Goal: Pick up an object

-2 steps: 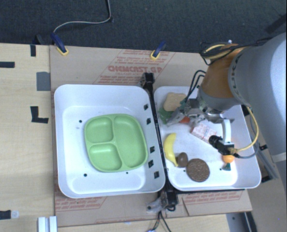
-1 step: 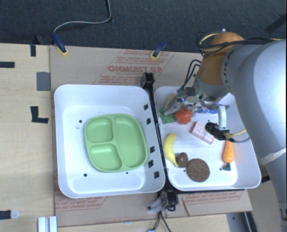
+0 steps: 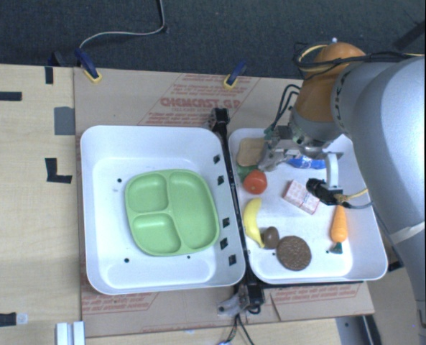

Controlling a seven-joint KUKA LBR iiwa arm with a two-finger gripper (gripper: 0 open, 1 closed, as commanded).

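Objects for picking lie in the right bin (image 3: 363, 264), seen from the fixed camera above the bench. Taking that bin as a clock face, a red tomato (image 3: 255, 182) sits at about ten o'clock, with a tan, bread-like slice (image 3: 250, 150) just beyond it toward eleven. A yellow banana (image 3: 252, 222) lies along the eight o'clock side, and a small brown piece (image 3: 270, 236) touches its lower end. A round dark-brown cookie (image 3: 294, 253) rests at six o'clock, just beside that brown piece. Near the centre is a pink and white box (image 3: 300, 196), tilted. An orange carrot (image 3: 338, 226) lies at four o'clock, upright in the picture, its green tip pointing toward six. A blue and white packet (image 3: 306, 163) lies at about one o'clock, partly under the arm.

The grey arm comes in from three o'clock, its orange band over the bin's upper edge. The gripper (image 3: 271, 157) hangs low at about eleven o'clock, between the bread-like slice and the blue packet, just above the tomato. How far the claw is open cannot be told, and nothing can be made out in its hold.

The left bin (image 3: 98, 192) holds a green divided plate (image 3: 172, 212) at its centre. Both bins rest on a cardboard sheet (image 3: 148, 99).
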